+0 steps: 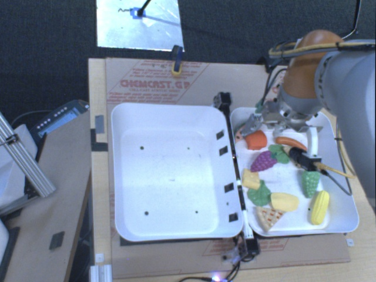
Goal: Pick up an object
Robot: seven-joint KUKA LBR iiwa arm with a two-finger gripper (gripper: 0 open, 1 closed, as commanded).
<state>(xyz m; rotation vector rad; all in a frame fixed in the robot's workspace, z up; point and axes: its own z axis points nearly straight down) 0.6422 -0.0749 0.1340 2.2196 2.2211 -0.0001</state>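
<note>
White plastic is forming the two shallow bins on the bench: the large left white bin is lying bare of toys, while the right white bin is holding all the toy food. The grey arm with the orange band is being reached in from the right and is being held low over the far end of the right bin. Its two-finger gripper is being kept just above the orange-red rounded toy, which is lying near the bin's far left corner; whether anything is being gripped cannot be told, since the tool's tip is too small and blurred.

A clean pick is probably being best served by centring the tool over that orange-red toy before closing, because the purple toy grape bunch and the green leafy toy are lying just beside it, nearer the viewer. A straight descent is being favoured, so that the bin wall on the left is not being struck. The yellow toy corn cob and the yellow lemon-shaped toy are lying well apart, at the near end.
</note>
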